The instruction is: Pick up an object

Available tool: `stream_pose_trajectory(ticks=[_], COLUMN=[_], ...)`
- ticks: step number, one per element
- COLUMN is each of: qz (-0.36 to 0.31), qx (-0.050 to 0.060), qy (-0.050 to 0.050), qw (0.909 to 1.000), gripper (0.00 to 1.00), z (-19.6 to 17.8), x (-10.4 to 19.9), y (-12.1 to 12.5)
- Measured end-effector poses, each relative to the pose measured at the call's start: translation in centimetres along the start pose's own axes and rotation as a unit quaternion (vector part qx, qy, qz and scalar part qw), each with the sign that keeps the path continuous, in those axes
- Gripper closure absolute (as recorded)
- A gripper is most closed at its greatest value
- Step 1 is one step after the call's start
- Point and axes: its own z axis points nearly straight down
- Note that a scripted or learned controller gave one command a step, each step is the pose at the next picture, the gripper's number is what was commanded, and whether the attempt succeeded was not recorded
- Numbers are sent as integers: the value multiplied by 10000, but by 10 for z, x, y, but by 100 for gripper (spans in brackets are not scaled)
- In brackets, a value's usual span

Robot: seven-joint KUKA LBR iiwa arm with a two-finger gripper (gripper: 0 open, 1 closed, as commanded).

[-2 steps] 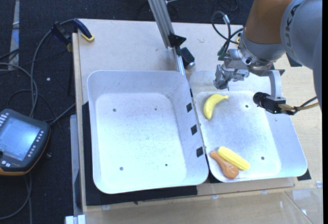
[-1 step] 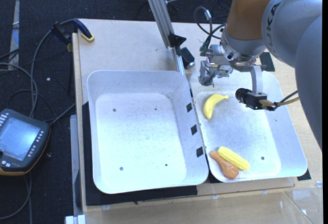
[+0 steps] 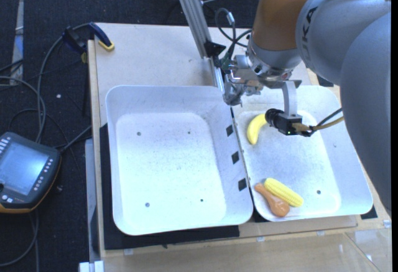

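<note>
In the right bin point(image 3: 323, 165) lies a yellow banana point(image 3: 255, 129) near the far left side. A yellow corn cob point(image 3: 284, 192) rests at the near edge, and an orange carrot-like piece point(image 3: 274, 202) touches its left side. My gripper point(image 3: 235, 91) hangs over the far left corner of the right bin, close to the divide between the bins. It is a little above and to the left of the banana, and nothing shows in it.
The left bin point(image 3: 168, 159) sits beside the right one, their rims meeting in the middle. A slanted aluminium post point(image 3: 193, 9) rises behind the gripper. A teach pendant point(image 3: 22, 171) lies off the bench to the left, and a clamp point(image 3: 93, 37) grips the bench's far left corner.
</note>
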Motion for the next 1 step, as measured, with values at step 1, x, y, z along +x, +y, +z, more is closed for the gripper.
stream_pose_trajectory(ticks=[1], qz=[-6], qx=[2], qy=[1], qw=[10000], gripper=[100], z=[4], x=[61], y=[-1])
